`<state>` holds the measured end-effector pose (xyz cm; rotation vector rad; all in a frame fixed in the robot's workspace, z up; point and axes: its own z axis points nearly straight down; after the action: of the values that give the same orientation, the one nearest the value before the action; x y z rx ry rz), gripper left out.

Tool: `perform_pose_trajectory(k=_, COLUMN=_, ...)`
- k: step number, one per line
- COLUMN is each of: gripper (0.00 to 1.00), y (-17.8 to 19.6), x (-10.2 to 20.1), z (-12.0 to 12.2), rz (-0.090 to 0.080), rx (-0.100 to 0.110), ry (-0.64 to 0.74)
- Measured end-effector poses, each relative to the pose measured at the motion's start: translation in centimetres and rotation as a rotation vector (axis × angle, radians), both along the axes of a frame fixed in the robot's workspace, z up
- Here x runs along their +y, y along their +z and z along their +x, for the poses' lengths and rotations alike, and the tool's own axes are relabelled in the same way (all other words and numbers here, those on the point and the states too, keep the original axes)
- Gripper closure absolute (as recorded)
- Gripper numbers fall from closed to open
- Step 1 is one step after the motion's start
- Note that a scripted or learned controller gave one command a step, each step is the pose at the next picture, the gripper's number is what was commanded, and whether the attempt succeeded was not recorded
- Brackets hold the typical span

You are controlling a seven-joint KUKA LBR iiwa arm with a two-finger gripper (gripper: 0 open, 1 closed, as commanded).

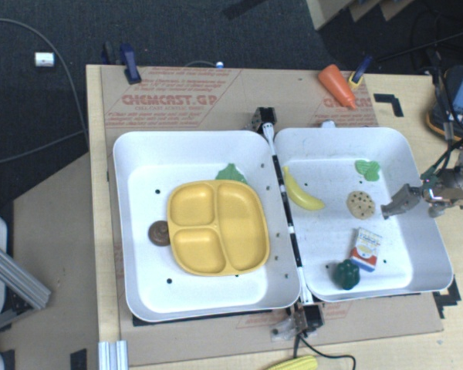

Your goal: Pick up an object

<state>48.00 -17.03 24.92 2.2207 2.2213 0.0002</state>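
Observation:
The right bin [417, 264] holds a yellow banana [301, 193] near its left wall and a light green piece [367, 169] at the back. A round speckled cookie [360, 202] lies in the middle, a small red and white carton [366, 250] sits further forward, and a dark green lump [345, 274] is at the front. My gripper [395, 203] reaches in over the bin's right wall. It sits just right of the cookie and apart from it, with nothing seen in it.
The left bin [135, 206] bears a yellow divided plate [216, 227], with a green leaf-like piece [231, 173] behind it and a brown disc [160, 233] at its left. An orange object [338, 86] and a blue clamp [129, 62] lie on the board beyond the bins.

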Motion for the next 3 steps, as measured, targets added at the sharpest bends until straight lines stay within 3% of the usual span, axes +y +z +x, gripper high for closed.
perform_pose_trajectory(k=1, gripper=0.00, y=-9.2, x=5.6, z=2.8, rz=0.002, rx=0.003, ry=0.001)
perform_pose_trajectory(k=2, gripper=0.00, y=-16.2, x=2.7, z=8.0, rz=-0.001, rx=-0.006, ry=0.001)
perform_pose_trajectory(k=3, gripper=0.00, y=-14.0, x=-3.6, z=13.9, rz=-0.001, rx=-0.001, ry=0.000)
